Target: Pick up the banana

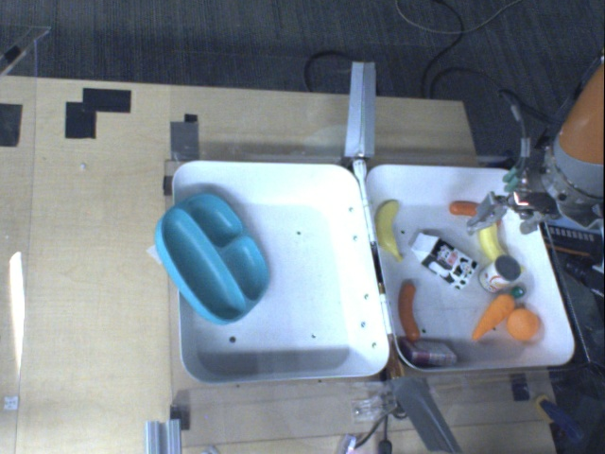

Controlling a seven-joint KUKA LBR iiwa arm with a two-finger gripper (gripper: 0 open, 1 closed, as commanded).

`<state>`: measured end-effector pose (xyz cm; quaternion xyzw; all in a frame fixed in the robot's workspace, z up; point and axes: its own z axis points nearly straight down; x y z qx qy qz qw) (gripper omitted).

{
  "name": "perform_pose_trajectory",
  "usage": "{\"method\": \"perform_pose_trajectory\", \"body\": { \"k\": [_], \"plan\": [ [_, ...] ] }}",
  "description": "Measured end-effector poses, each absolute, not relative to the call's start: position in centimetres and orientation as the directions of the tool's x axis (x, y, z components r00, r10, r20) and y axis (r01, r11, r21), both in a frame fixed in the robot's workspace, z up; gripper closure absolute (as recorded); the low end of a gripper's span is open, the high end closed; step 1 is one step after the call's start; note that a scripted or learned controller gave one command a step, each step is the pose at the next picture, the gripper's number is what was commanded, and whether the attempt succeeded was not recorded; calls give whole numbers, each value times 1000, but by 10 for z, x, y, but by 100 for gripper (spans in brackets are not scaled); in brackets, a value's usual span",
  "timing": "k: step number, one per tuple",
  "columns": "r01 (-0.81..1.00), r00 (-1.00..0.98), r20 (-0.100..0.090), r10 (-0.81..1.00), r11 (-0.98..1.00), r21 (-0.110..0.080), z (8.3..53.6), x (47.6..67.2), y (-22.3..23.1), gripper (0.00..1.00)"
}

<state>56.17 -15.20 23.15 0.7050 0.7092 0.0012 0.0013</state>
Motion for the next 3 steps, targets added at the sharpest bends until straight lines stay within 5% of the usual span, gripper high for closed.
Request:
{"method": "perform_pose_trajectory", "body": {
  "k": [1, 2, 3],
  "plan": [
    [999, -38, -7, 999, 38, 28, 124, 586, -166, 0],
    [1000, -23, 0, 1000, 23, 9, 88, 596, -203, 0],
    [1000, -24, -1, 1000, 24, 17, 100, 598, -202, 100]
  ]
}}
